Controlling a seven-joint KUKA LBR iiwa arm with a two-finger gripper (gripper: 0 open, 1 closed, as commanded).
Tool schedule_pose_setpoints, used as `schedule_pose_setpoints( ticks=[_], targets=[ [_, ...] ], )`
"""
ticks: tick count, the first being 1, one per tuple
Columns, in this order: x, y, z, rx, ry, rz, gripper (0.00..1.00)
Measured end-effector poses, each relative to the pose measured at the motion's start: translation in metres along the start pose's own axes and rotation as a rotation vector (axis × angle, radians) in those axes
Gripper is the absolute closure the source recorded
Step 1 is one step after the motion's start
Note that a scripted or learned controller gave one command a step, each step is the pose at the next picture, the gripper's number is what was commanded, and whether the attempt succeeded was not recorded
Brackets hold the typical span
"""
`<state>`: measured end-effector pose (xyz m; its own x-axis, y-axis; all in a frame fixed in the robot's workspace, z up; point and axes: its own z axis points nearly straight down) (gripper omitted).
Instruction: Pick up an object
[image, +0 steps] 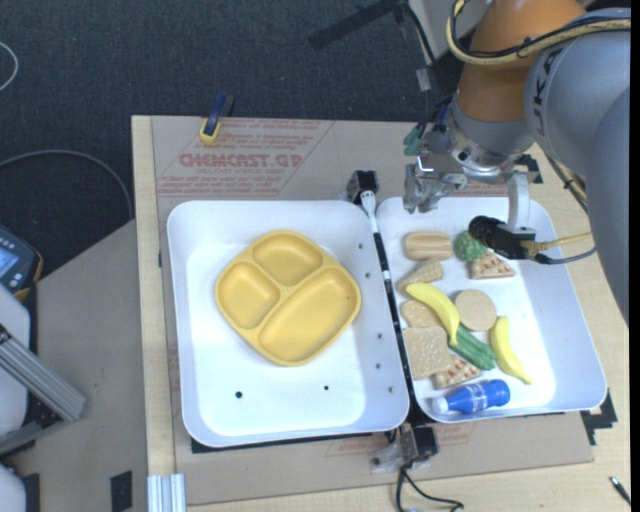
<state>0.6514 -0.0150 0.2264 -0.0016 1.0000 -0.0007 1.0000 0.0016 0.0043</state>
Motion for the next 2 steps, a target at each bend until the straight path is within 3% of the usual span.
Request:
schedule_pose_setpoints(
  ticks=[1, 2],
  targets=[
    [0.003, -0.016, -0.007, 0.006, 0.001, 0.002, 1.00],
    [-0.006, -0.010, 0.011, 0.008, 0.000, 0.003, 1.00]
  ],
)
